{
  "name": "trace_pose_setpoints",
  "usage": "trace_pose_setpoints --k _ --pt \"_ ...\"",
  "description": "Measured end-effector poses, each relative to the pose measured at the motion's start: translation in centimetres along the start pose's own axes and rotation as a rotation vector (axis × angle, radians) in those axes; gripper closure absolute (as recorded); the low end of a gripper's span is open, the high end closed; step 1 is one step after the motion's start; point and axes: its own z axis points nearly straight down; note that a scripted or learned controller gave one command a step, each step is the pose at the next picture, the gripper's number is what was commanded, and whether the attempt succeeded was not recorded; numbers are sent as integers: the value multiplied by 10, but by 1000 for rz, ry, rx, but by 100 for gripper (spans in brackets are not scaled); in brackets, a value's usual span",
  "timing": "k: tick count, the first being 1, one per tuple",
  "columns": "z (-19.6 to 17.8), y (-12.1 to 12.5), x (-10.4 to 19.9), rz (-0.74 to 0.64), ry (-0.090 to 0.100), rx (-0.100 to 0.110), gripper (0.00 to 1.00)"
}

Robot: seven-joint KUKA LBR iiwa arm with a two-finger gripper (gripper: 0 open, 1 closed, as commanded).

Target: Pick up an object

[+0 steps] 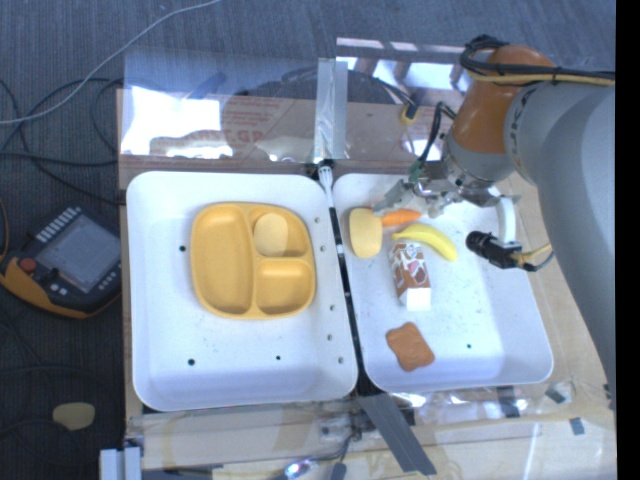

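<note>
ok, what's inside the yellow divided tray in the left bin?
The yellow plastic divided tray holds one pale yellow round piece in its upper right compartment. The other two compartments show only bare tray. Whatever lies beneath the tray is covered.

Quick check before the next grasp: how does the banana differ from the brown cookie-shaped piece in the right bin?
The banana is yellow, long and curved; the brown piece is squat and blocky. The banana lies in the far half of the right bin, just beside the gripper; the brown piece sits alone near the front edge. The banana nearly touches the small carton; the brown piece has bare floor around it. Both lie flat.
</note>
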Motion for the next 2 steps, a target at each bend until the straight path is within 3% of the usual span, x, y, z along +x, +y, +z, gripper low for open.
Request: trace_pose_setpoints --k 1,2 --pt "16 -40 -1 -100 -6 20 0" --pt "14 -84 -7 -76 -5 18 0"
